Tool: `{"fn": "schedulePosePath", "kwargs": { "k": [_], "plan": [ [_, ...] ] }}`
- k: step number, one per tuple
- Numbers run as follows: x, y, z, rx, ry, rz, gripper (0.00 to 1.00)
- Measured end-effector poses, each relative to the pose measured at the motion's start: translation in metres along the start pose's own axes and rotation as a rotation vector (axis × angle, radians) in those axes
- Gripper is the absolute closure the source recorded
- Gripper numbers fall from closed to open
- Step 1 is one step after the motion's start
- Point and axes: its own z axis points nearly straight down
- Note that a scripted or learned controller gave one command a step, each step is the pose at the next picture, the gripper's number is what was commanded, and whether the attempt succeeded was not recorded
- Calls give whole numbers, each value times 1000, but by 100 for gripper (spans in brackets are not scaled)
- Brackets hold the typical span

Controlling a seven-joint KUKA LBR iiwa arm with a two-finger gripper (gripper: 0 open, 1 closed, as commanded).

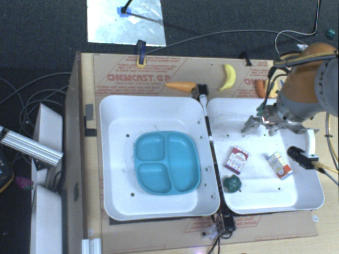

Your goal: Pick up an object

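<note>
Two shallow white bins sit side by side. The left bin [114,142] holds one blue divided plastic tray [167,161]. The right bin [302,194] holds three things: one red-and-white small carton [237,159], one dark green lump [231,183] and one orange-and-white packet [279,165]. The metal two-finger gripper [260,124] hangs above that bin's far end, fingers spread, gripping nothing.

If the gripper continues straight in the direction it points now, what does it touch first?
The gripper points down at the right bin's bare floor near its back wall. It would probably meet that floor first, well short of the small red-and-white box. Depth is hard to judge.
</note>
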Motion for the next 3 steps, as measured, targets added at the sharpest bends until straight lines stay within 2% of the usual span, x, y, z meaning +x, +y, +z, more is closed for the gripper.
{"fn": "schedulePosePath", "kwargs": {
  "k": [1, 2, 3],
  "plan": [
    [-56, 64, -41, -6, -3, 1, 0],
    [11, 16, 25, 1, 1, 0, 0],
    [48, 64, 45, -3, -1, 0, 0]
  ]
}}
